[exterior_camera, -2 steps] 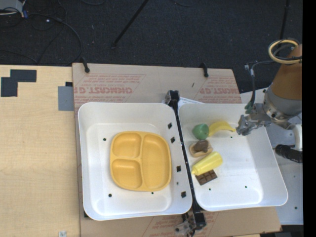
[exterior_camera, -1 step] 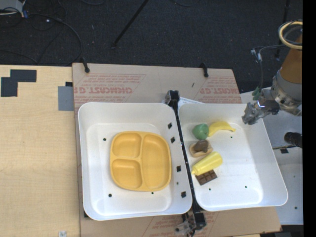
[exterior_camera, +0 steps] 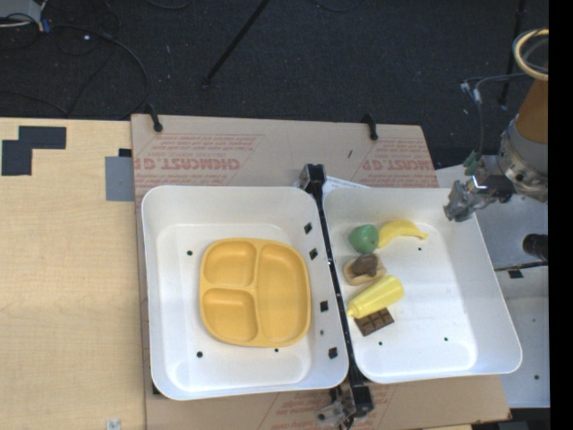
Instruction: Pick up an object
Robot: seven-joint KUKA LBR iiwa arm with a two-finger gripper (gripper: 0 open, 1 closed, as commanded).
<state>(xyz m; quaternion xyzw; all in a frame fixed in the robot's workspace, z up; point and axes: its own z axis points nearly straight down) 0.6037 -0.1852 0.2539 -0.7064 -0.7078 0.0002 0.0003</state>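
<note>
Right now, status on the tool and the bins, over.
Tool at right bin's far right corner, above the rim, holding nothing visible. Green ball, banana and other small items untouched in right bin. Yellow plate in left bin. Nothing blocking.

Yellow divided plate in the left white bin; right white bin — green ball, yellow banana at its three o'clock, brown block.

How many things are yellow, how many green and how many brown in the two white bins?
Yellow: 3 - divided plate, banana, yellow block
Green: 1 - green round fruit
Brown: 2 - brown lump on a tan slice, dark brown bar
Total: 6
</note>
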